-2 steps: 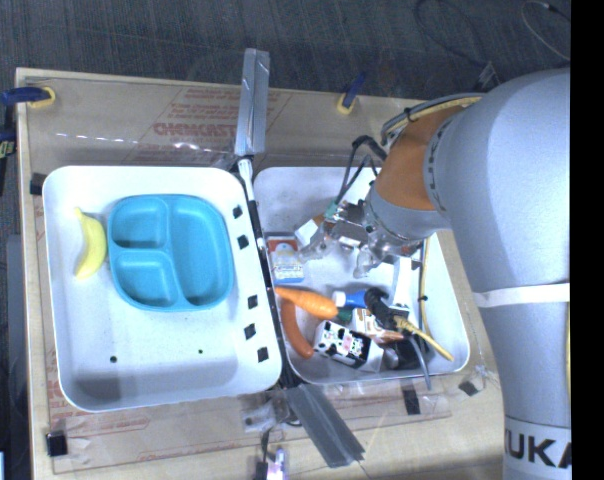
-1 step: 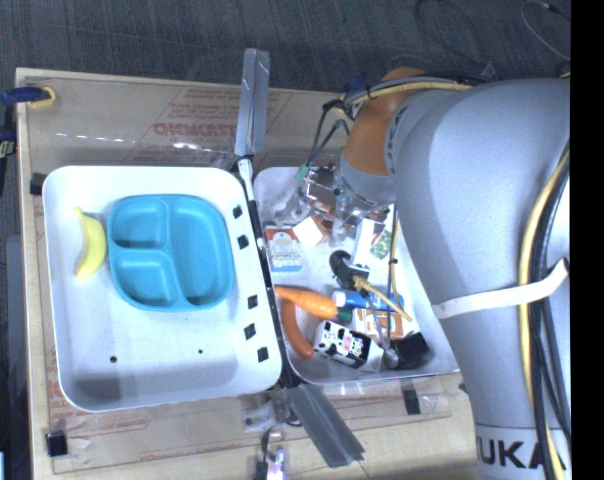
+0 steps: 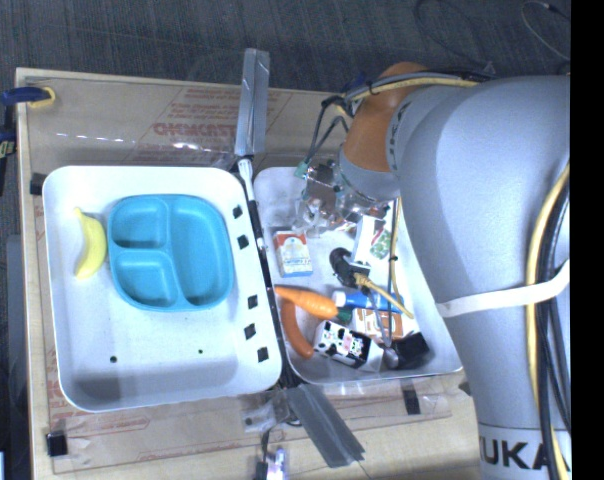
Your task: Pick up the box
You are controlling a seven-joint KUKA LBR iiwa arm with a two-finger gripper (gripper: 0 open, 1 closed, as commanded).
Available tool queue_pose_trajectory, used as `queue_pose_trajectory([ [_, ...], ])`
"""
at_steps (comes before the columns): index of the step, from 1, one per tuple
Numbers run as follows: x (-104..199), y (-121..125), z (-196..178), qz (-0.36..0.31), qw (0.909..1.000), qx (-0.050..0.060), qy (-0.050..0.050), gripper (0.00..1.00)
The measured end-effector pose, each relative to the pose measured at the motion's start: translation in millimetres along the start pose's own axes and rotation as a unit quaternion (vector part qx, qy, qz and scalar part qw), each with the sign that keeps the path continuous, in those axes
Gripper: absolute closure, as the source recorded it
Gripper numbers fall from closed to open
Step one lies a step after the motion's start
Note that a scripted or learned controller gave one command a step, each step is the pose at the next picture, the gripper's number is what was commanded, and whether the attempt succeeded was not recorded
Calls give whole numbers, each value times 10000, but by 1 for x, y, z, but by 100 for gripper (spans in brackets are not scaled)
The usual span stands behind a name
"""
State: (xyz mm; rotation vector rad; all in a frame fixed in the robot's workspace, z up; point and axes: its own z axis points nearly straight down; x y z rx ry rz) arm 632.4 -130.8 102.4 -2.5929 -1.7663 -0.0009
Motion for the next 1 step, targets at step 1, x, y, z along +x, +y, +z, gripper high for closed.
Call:
queue_pose_trajectory([
  [1, 1, 0, 0, -6, 10000, 5, 0, 0],
])
